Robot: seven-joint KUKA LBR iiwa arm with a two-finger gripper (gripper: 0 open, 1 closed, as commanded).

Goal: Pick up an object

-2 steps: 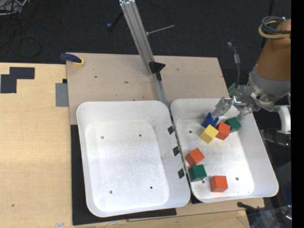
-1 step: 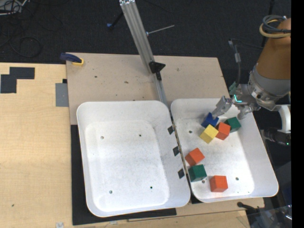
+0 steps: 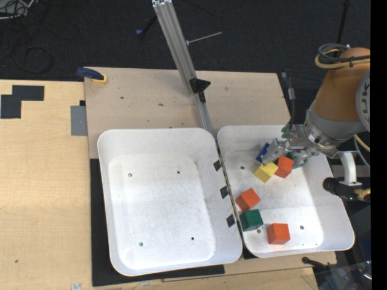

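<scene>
The grey arm with its orange band (image 3: 341,92) reaches in over the far right side of the right-hand shallow white bin (image 3: 320,234); its two-finger gripper (image 3: 289,151) hangs low over a small cluster of blocks near that bin's far edge; whether its fingers are spread or closed cannot be told, and no block shows between them. Just beneath the gripper lie a small orange-red cube (image 3: 284,166), a yellow cube (image 3: 265,171) touching it on the side towards the left bin, and a blue block (image 3: 263,153) partly hidden behind the gripper. Well apart from these, towards the bin's near edge, sit another orange cube (image 3: 248,199) close to the bin's left wall, a dark green cube (image 3: 251,220) just nearer than it, and a third orange cube (image 3: 278,233) beside the green one, near the front rim. The left-hand shallow white bin (image 3: 121,144) lies alongside, their walls touching along the middle of the bench.
</scene>
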